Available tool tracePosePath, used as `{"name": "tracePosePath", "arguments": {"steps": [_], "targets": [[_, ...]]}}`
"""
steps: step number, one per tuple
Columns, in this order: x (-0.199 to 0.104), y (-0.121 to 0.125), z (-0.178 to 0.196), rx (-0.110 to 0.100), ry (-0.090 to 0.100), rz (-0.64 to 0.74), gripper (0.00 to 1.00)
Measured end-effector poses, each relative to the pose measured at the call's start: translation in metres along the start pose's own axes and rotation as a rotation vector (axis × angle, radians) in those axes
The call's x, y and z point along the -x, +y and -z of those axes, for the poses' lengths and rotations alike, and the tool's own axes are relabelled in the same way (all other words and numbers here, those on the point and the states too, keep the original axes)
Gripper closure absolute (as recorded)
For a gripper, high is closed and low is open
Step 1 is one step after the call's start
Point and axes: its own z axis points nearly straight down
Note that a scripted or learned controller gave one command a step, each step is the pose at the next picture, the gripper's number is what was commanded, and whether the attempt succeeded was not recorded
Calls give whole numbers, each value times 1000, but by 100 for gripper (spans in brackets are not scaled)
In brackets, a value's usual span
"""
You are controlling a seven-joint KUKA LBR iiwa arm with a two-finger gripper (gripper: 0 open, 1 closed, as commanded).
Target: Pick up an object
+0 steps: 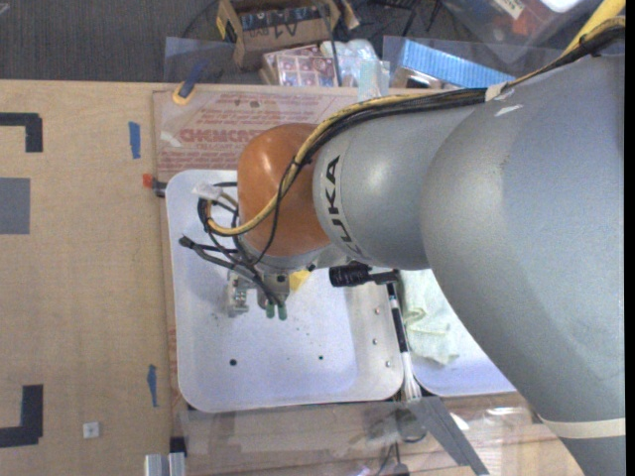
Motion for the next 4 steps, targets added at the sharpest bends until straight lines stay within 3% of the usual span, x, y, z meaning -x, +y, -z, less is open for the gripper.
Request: {"name": "tracePosePath", "arguments": {"steps": [1, 2, 3, 4], "targets": [[2, -8, 78, 2, 11, 282, 100], [22, -14, 162, 3, 9, 510, 100], [19, -31, 37, 5, 15, 815, 100], [45, -23, 143, 8, 7, 1115, 100]]}}
